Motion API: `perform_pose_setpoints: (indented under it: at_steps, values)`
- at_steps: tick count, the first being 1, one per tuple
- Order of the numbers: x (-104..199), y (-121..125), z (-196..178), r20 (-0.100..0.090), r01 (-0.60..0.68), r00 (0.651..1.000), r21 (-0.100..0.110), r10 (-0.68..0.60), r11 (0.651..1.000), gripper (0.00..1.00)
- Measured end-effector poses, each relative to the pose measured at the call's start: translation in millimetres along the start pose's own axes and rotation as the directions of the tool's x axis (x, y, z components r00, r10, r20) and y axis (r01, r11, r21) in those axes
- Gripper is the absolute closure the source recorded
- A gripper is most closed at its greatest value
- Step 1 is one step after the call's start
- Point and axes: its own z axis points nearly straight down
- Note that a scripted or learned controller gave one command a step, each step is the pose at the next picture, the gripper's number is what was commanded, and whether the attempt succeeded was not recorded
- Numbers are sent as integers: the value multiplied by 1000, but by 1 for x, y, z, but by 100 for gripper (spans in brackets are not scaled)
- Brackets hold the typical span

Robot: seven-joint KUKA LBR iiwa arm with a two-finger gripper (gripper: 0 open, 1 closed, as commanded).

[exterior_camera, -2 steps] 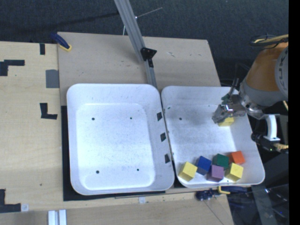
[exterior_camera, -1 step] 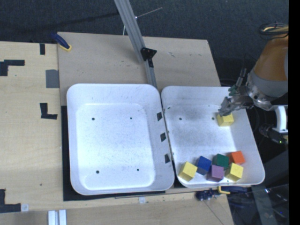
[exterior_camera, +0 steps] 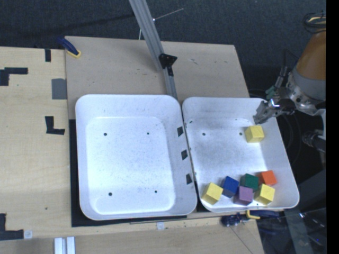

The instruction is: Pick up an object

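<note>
Camera view: end effector (exterior_camera: 263, 114) hovers above the yellow cube (exterior_camera: 255, 134); grip state unclear, nothing lifted yet.

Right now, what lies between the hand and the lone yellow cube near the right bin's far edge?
Nothing: in the camera view, just bare white bin floor separates the hand from the yellow cube.

Light is even and fairly bright, falling from above with no hard shadows. The 2 white bins (exterior_camera: 132, 102) are the brightest areas, close to washed out, with soft grey shading along their inner walls. The wooden bench (exterior_camera: 32, 157) is evenly lit, and the dark floor (exterior_camera: 79, 9) beyond it loses detail. The picture is low in resolution and slightly soft, grainy throughout. The arm (exterior_camera: 312, 62) at the right edge looks blurred.
</note>
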Motion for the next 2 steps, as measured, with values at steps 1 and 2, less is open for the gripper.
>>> perform_pose_setpoints:
  at_steps: [1,2]
  values:
    - [54,6,11,-2,4,1000,4,-4,1000,100]
    - [102,-3,20,-2,3,1000,7,-3,1000,100]
